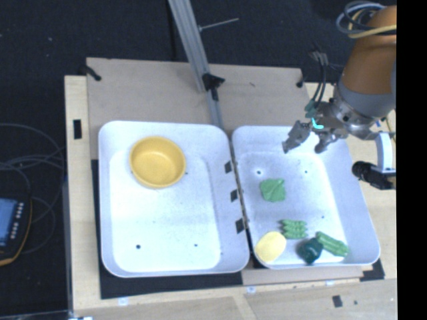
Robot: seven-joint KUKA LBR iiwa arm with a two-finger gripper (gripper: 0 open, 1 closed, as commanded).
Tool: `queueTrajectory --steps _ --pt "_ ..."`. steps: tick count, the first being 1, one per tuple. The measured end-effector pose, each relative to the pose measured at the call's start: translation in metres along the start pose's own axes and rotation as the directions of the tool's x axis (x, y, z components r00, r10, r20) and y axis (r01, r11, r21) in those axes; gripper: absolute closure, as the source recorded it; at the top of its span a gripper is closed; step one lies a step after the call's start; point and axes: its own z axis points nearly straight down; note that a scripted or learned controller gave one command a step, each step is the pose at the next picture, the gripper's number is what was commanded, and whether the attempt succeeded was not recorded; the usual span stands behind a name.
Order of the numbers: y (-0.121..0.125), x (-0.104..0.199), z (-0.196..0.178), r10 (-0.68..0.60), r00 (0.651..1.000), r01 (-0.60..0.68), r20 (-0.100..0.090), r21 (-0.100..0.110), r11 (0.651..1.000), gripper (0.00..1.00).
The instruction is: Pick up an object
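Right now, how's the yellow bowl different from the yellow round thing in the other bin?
The yellow bowl is clearly larger and hollow, open side up; the yellow round object is smaller and looks solid. The bowl sits alone toward the far part of the left bin; the round object lies at the right bin's near edge beside green items. Both are yellow and untouched.

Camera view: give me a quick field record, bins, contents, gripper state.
left bin: yellow bowl, upper left
right bin: green leaf-shaped piece mid; yellow round item, small green ridged piece, dark green item, light green piece along the near edge
gripper: open, above the right bin's far end, nothing between its fingers
arm: enters from the right
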Motion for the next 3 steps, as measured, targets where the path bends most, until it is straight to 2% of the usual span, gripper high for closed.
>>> queueTrajectory --steps 1,2,3 --pt "0.0 0.0 0.0 0.0 1.0 0.0 0.0 0.0 1.0 0.0" --pt "-0.005 0.009 0.053 0.001 1.0 -0.001 0.001 0.005 1.0 0.0" --pt "-0.015 0.004 0.107 0.002 1.0 -0.002 0.001 0.005 1.0 0.0"
